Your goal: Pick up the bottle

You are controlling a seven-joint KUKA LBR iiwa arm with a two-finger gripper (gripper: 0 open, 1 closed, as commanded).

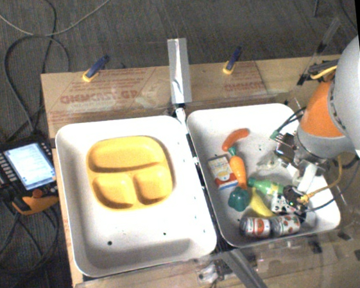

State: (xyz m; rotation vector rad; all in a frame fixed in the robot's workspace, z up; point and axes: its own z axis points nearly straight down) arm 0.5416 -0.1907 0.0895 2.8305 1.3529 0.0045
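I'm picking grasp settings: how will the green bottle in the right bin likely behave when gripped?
The green bottle lies on its side, so it probably rolls if nudged. It looks like smooth plastic, likely light and slippery. The carrot and banana crowd it and may shift.

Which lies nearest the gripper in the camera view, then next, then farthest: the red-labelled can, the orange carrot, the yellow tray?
From the gripper:
1. Red-labelled can, just beside it at the right bin's near edge.
2. Orange carrot, mid right bin.
3. Yellow tray, over in the left bin.
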